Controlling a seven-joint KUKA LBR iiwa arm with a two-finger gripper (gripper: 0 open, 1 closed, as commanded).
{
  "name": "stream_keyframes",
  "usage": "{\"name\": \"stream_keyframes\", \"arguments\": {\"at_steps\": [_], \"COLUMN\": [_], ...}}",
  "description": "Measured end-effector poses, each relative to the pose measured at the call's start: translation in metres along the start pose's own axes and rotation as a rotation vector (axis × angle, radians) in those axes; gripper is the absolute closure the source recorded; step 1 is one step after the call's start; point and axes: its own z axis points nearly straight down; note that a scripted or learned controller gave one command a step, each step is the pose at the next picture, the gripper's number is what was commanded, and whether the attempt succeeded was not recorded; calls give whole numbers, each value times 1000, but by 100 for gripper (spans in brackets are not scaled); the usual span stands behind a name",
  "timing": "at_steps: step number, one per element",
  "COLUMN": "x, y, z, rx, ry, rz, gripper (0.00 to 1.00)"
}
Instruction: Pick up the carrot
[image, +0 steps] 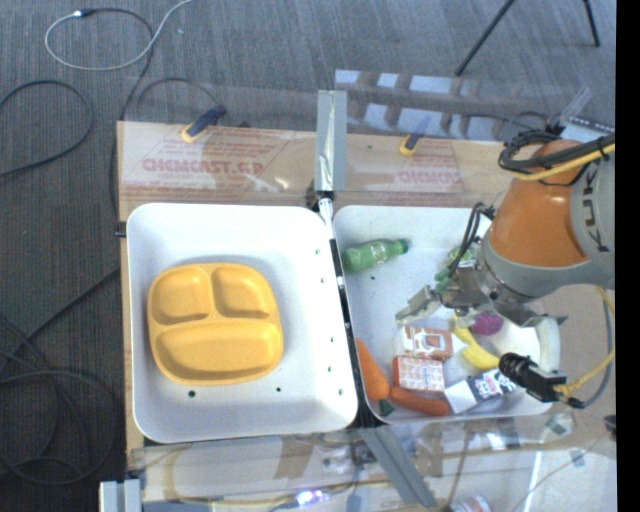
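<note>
— Orange, tapered and smooth, the plastic carrot (372, 371) was seen lying against the left wall of the right-hand shallow white bin (440, 228), near its front corner, with its point toward the front.

— And what was found beside it?

— A second, darker orange carrot-shaped piece (420, 403) was laid along the front edge, just beside a small red-and-white printed carton (419, 373). A green plastic bottle (374, 253) was seen on its side near the back left of that bin, well apart from the carrot.

— Where was the tool placed?

— The two-finger metal gripper (447, 294) was held over the middle of the right bin, above the cartons and near a yellow banana-shaped toy (476, 352). Whether it was spread or pressed together could not be told. Nothing was seen pinched in it.

— And the other bin?

— A yellow, three-compartment plastic plate (214, 322) was seen resting in the left-hand white bin (160, 222).
</note>
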Motion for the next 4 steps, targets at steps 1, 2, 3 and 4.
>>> {"name": "stream_keyframes", "arguments": {"at_steps": [1,2,3,4], "x": [71,124,124,80], "y": [-15,-22,-22,-19], "z": [10,10,10,39], "rx": [-1,-1,-1,-15], "ry": [0,0,0,7], "rz": [-409,-808,-807,-890], "gripper": [0,0,0,0]}}
